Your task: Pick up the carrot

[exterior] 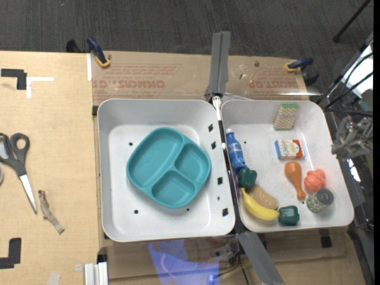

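- Sitting in the left bin [110, 177], a teal 3-compartment plate [169, 167] is lying well apart from the task.
- Lying in the right bin [261, 108], the carrot [294, 179] is resting between the banana [259, 208] and a round orange fruit [315, 179], just beside the fruit.
- Its long axis is running far to near, with the thin tip pointing at the near rim.
- The gripper [347, 140] is hanging over the right rim, so the carrot is lying toward the view's left of it. Whether it is open or closed, I cannot tell.

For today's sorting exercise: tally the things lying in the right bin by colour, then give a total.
Orange: 2, carrot and round fruit
Green: 2, and
Yellow: 1, banana
Blue: 1, bottle
Other or mixed: 4
Total: 10
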You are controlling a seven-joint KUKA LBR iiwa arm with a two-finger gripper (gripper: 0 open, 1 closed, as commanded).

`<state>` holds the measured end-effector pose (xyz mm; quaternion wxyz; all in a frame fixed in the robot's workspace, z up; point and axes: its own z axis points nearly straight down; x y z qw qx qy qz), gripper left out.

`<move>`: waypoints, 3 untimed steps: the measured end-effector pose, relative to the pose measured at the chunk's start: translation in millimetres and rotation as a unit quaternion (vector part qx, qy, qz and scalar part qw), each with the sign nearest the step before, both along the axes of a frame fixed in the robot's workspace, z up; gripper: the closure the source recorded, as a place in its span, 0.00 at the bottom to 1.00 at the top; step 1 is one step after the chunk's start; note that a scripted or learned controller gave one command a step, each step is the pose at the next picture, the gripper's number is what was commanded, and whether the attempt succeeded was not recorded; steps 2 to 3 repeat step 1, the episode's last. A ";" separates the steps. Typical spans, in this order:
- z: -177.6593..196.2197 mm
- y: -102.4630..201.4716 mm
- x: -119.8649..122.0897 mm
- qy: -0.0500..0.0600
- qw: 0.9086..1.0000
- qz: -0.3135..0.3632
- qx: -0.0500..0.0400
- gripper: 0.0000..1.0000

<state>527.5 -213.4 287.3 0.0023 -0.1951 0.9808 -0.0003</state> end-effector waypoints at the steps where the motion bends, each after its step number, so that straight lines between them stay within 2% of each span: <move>1: -48.6 76.2 -37.0 0.002 0.983 0.183 0.001 1.00; 3: -48.6 76.2 -37.0 0.002 0.983 0.183 0.001 1.00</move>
